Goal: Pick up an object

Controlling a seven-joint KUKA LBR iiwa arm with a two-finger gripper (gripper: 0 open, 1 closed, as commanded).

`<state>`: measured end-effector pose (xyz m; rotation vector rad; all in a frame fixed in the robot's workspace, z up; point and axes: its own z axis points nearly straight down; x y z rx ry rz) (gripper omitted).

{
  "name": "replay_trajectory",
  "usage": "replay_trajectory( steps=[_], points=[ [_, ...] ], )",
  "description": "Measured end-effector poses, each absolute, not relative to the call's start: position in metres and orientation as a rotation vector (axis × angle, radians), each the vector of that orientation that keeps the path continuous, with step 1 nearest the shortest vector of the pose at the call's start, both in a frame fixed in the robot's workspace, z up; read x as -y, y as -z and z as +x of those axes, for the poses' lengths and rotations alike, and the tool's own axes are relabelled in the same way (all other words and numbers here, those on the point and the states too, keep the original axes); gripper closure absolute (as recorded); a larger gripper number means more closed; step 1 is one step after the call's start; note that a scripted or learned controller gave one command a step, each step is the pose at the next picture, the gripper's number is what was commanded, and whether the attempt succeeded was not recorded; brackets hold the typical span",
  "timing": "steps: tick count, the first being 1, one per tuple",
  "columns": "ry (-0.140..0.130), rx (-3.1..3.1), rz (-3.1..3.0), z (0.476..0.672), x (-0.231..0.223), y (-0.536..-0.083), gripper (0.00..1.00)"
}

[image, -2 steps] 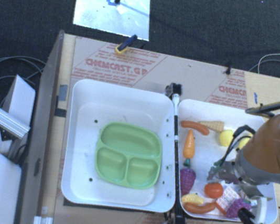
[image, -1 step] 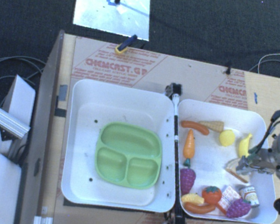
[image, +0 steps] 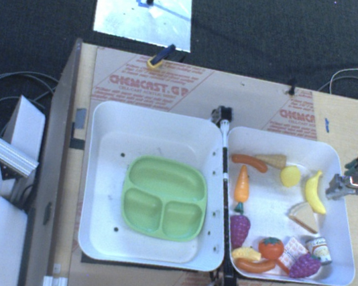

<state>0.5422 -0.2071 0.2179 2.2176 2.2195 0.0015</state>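
While the tool (image: pixel 336 185) hangs at the right bin's (image: pixel 347 232) edge beside the banana (image: pixel 314 192), its grip unreadable, nothing is picked; next it must descend onto the banana.

- You look down from one fixed camera above the bench (image: pixel 176 81), tilted at a slant.
- It sits far enough back that you see both bins whole: the left bin (image: pixel 104 160) and the right bin (image: pixel 341 247).
- The gripper (image: pixel 338 187) enters at your right edge, just beside the right bin's far wall.
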Motion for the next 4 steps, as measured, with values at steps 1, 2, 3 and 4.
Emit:
replay_trajectory(
  steps=[1, 2, 3, 4],
  points=[
    [-0.002, -2.224, 2.215, 0.594, 0.206, -0.204, 1.0],
    [-0.001, -2.224, 2.215, 0.594, 0.206, -0.204, 0.0],
    [-0.001, -2.225, 2.215, 0.611, 0.206, -0.084, 0.0],
    [-0.001, -2.223, 2.217, 0.584, 0.207, -0.091, 0.0]
  ],
)
